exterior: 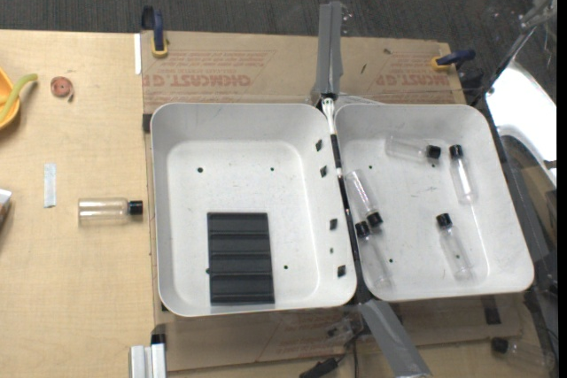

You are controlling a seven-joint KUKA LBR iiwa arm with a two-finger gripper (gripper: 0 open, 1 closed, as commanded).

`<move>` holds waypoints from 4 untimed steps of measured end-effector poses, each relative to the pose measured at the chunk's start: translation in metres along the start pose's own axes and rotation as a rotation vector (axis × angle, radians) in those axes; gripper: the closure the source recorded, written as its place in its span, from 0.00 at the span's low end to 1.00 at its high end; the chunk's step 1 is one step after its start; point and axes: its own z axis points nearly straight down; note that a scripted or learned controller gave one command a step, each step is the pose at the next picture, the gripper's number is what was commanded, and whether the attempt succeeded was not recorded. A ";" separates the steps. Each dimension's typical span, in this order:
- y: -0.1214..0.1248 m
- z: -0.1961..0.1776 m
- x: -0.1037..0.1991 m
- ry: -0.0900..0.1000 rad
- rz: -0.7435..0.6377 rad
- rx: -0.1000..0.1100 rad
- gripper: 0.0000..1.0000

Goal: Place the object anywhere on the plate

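Nearest you, the black ribbed plate (239, 258) lies flat on the floor of the left bin (173, 124), towards its near wall, with nothing resting on it. You have the objects in the right bin (496, 146), well apart from the plate and across the joint where the two bins meet.

There, the nearest vial (452, 245) is a clear tube lying flat in the near right part of the bin, its black cap pointing away from you. By the bin's left wall you can see a black cap (361, 229) with what may be another clear tube running towards you from it; the glass is too faint against the white to be sure. Just beyond it, touching or almost touching, lies the slanted vial (359, 193), its cap at the near end. Farther back lie two more: the upright-lying vial (462, 177) with its cap at the far end, and beside it the far vial (407, 150), lying crosswise with its cap to the right. Their two caps are close together.

Out on the wooden bench (71, 297), left of both bins, a stray vial (106, 209) lies on its side with its cap towards the left bin. A pale strip (50, 186) lies beyond it, then a small reddish disc (60, 87) and a yellow thing (7, 99) cut by the picture's edge.

Behind the bins you see printed cardboard (230, 71), held by a blue clamp (151, 22) at its far left corner.
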 end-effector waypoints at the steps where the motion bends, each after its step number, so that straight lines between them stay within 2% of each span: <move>1: -0.005 0.000 0.064 0.000 0.179 0.002 0.00; 2: -0.015 0.000 0.011 0.000 0.364 0.001 0.00; 3: -0.006 0.001 0.076 0.000 0.482 0.003 0.00; 4: -0.001 0.001 0.017 0.000 0.578 0.002 0.00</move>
